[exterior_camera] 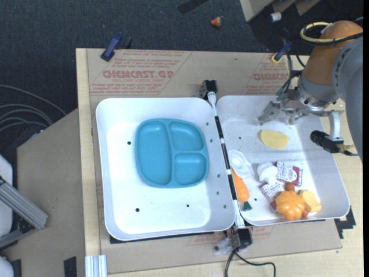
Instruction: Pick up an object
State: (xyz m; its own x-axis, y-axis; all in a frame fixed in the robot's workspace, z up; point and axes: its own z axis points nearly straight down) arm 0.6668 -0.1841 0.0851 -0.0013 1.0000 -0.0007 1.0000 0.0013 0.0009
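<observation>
**Open gripper poised over the right bin, yellow disc closest below**

The gripper [282, 115] hung over the far end of the right bin [330, 176]. Its two grey fingers were spread wide with nothing between them.

Just beneath and slightly nearer the camera lay the yellow disc [274, 138]. It was flat and oval, alone on bare white floor, and looked like the likeliest pick. It looked light and fairly stiff, probably smooth plastic or foam. Lying so low, it offered little to bite on. The best hold seemed to be across its narrow width, with the fingers going right down to the bin floor. It could well slip or skid away.

The rest of the pile sat well apart at the bin's near end:
- a crumpled white wrapper [240, 165] against the dividing wall
- a carrot [241, 190] just beside the wrapper
- red-and-white packets [287, 173]
- an orange toy fruit [289, 205], touching a yellow block [312, 200]

The fruit looked rounder and easier to grip, but it was crowded by its neighbours.

Nothing stood between the gripper and the disc.

The left bin [115, 178] held a blue divided plate [171, 153], out of the way.
</observation>
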